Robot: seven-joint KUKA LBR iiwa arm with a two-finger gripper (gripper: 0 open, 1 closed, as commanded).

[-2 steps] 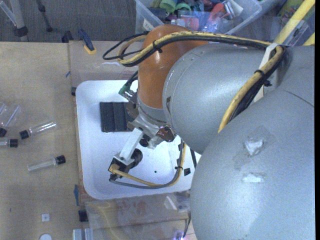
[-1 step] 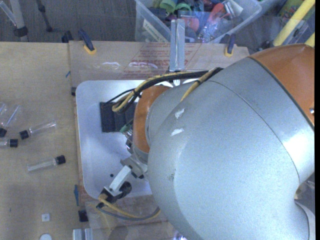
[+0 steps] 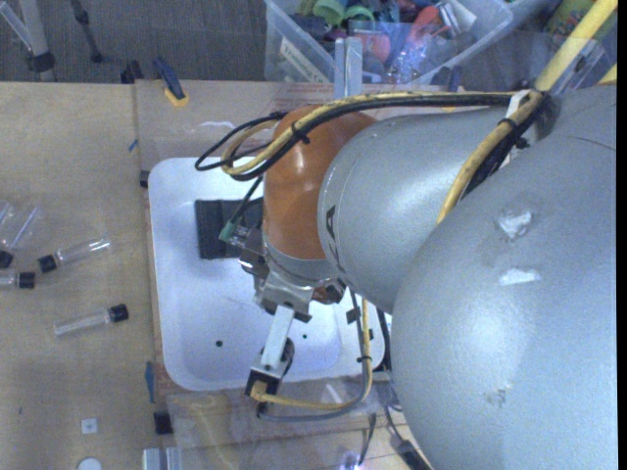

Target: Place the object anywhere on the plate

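The grey arm (image 3: 470, 262) with its orange band (image 3: 294, 189) reaches in from the right and covers much of the white bin (image 3: 181, 262); yellow and black cables (image 3: 392, 101) run along its top. Below the wrist a pale finger-like part (image 3: 274, 346) slants down over the bin floor near the front rim; a dark flat square (image 3: 217, 228) lies in the bin beside the band. Clear vials with black caps (image 3: 88, 319) lie on the wooden bench (image 3: 69, 145) to the left; a clear tub of coloured items (image 3: 392, 13) stands behind.

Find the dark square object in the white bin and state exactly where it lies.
The dark square object lies flat in the upper left part of the white bin, its right edge hidden under the arm's orange band.
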